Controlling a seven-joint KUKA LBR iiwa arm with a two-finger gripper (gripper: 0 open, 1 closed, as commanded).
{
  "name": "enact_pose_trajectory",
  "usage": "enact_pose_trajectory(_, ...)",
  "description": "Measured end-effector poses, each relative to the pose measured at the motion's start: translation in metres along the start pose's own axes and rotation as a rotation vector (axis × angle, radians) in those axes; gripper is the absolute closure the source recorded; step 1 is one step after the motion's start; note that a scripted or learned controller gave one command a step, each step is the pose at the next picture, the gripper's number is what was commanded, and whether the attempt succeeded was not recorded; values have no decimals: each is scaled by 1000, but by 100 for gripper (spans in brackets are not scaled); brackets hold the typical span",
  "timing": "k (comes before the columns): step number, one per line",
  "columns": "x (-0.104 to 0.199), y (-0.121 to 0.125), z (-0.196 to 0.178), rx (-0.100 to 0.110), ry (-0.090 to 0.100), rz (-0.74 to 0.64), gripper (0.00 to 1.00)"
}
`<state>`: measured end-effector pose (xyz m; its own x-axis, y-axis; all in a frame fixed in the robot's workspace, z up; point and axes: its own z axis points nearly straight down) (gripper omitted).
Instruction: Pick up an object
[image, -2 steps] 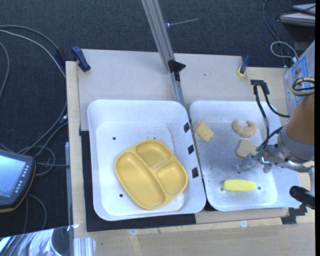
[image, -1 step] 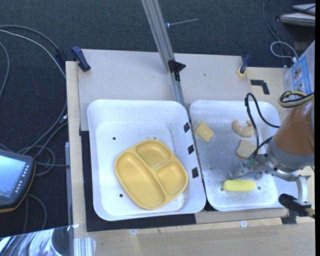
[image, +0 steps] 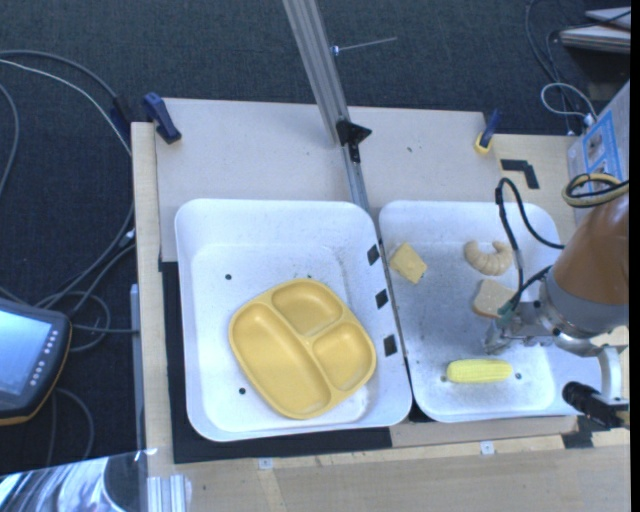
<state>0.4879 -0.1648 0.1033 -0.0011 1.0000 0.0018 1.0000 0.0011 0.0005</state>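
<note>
I take the corn cob (image: 479, 372) as my landmark; it lies on its side near the front wall of the right bin (image: 432, 400). Just above it and a little to the right, the gripper (image: 498, 335) hangs low over the bin floor, right at the lower edge of the tan bread-like slice (image: 491, 296). From this slant I cannot tell how the hand is set, and I see nothing lifted off the floor. Further above the corn sits the croissant (image: 488, 257), touching or almost touching the slice. Up and to the left of the corn, well apart, is the yellow cheese wedge (image: 407, 263). Far to the corn's left, in the left bin (image: 196, 330), rests the yellow divided plate (image: 302, 346).

My worry is the aim. The tool sits between slice and corn, so a descent here may catch only the slice's edge and tip it, or land on bare floor. A flat slice gives little to pinch and could slip out on the lift. A nudge could also shove it against the croissant, and the round cob may roll if bumped.
</note>
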Motion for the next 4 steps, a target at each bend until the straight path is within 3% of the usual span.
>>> enact_pose_trajectory(3, -8, 4, -175, -8, -4, -1, 100)
enact_pose_trajectory(4, 46, 17, -157, 3, 1, -5, 100)
